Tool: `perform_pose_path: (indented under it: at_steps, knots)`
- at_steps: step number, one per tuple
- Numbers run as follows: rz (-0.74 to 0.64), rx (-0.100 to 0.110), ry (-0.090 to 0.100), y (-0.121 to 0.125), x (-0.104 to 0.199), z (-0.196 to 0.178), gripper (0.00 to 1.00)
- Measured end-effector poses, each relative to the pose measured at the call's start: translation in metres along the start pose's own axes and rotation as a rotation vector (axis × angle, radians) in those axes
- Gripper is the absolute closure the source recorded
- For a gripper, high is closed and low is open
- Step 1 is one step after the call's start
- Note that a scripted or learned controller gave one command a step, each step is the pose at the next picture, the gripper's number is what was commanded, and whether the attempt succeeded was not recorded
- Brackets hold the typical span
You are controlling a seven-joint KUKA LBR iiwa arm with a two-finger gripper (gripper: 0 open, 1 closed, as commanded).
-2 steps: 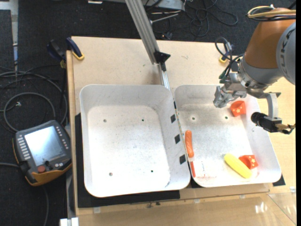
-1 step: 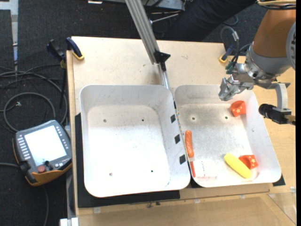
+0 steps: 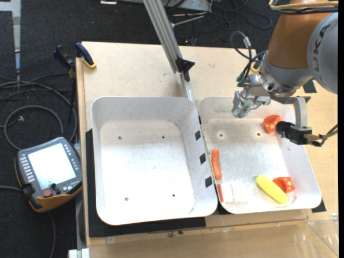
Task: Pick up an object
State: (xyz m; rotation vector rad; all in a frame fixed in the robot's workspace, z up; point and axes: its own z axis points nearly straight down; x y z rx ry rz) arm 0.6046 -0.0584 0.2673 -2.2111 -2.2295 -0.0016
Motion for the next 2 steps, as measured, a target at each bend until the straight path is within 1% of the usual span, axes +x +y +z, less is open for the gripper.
perform_pose_path:
  at_steps: [1,2]
  knots:
    - [-0.001,-0.001,0.000,0.004,0.052,-0.003,1.00]
    - [0.000,0.002,0.000,0.011,0.106,0.017,1.00]
